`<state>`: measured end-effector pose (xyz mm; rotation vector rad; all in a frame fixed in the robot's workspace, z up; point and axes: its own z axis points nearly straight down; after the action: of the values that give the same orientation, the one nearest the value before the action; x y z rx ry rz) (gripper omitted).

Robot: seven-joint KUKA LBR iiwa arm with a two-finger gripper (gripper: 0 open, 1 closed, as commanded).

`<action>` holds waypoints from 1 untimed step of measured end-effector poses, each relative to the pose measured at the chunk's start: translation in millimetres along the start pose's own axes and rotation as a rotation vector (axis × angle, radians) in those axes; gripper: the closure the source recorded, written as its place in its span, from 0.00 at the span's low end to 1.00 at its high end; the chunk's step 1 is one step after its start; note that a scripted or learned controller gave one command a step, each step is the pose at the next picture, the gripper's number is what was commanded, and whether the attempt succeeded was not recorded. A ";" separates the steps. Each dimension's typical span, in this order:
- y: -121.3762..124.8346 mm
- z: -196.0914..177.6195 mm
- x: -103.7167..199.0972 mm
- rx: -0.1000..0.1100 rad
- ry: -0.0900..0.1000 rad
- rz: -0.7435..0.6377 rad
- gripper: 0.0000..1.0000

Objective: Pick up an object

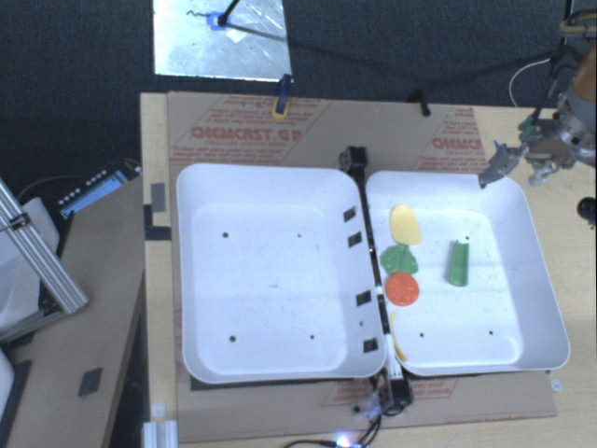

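Camera view, from above at a slant. Two shallow white bins side by side on the bench: left bin (270, 269), right bin (522, 278). In the right bin, all toward its left half: a pale yellow piece (404, 224) at about 11 o'clock of the bin's middle, a green leafy piece (398, 259) just below it, and an orange-red disc (402, 289) directly beneath, touching or nearly touching the leafy piece. Close to the bin's middle, apart from those three, an upright-lying green block (458, 263). Down at 7 o'clock, against the divider, a thin yellow sliver (398, 343), possibly the edge of another piece; too small to tell.

Up at 2 o'clock of the right bin, above its far right corner, the gripper (519, 164), hanging off the grey wrist, clear of every piece and well apart from the green block. Two dark fingertips (492, 169) spread, with a gap between them and nothing in it: a wide claw, holding nothing.

At 12 o'clock of the picture, beyond the bins, a shiny metal sheet (220, 24) on dark floor. At 9 o'clock, an aluminium frame (37, 259) on the side table.
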<state>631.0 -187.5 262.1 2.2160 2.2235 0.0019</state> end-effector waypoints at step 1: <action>1.0 -11.5 0.0 -0.004 -0.001 -0.004 1.00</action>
<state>632.0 -187.4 273.6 2.2094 2.2253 0.0053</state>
